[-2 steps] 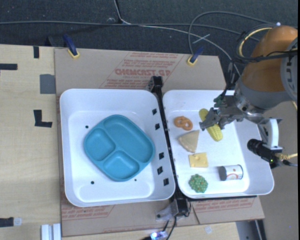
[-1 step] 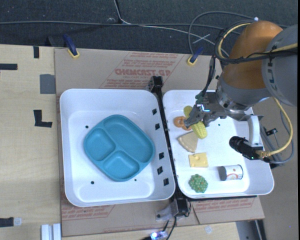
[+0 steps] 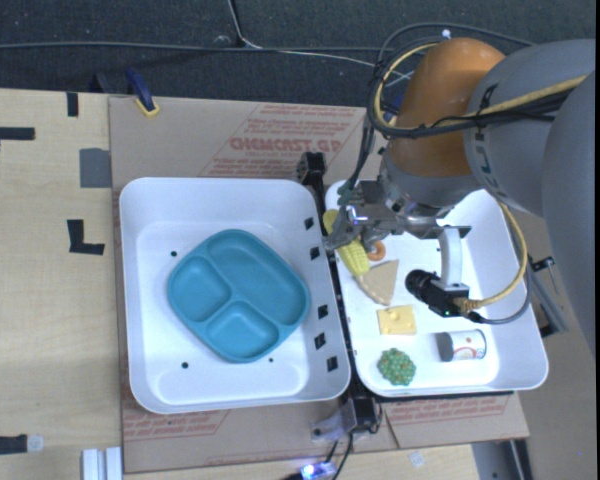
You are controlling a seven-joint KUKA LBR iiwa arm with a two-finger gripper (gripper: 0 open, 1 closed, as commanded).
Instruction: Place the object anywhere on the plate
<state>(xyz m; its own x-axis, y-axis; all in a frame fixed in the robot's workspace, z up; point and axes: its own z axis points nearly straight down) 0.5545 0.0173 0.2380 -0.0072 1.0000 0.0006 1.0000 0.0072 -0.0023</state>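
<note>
Big grey arm (image 3: 540,118) with orange band (image 3: 450,88) reaches over right bin (image 3: 525,368). Gripper (image 3: 355,230) sits low at bin's left wall, touching yellow corn (image 3: 354,258); grip on it cannot be told. Cheese square (image 3: 396,320), green broccoli (image 3: 397,366), small can (image 3: 460,346) lie nearby. Blue plate (image 3: 238,294) sits in left bin (image 3: 150,208), apart from corn.

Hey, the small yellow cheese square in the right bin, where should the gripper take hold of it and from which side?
Probably from straight above. The flat yellow cheese square lies flat on the right white bin floor, so pinch two opposite edges. The upper and lower edges look freest, with the tan wedge above and green broccoli piece below standing apart.
</note>
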